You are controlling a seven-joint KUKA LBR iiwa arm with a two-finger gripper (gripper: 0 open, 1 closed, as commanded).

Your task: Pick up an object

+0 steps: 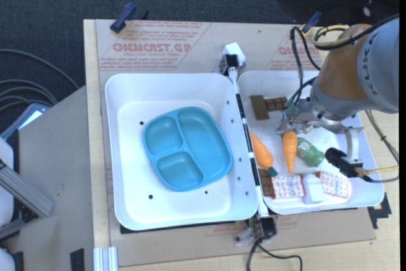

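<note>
The arm (355, 73) reaches over the right bin (374, 197), its gripper (293, 125) low among the clutter there. I cannot tell how the fingers stand. A carrot (289, 150) lies upright just below the gripper, top touching or nearly so. A second carrot (261, 150) lies by the bin's left wall, a brown block (259, 106) above it. The left bin (120, 136) holds a blue plate (187, 148).
</note>
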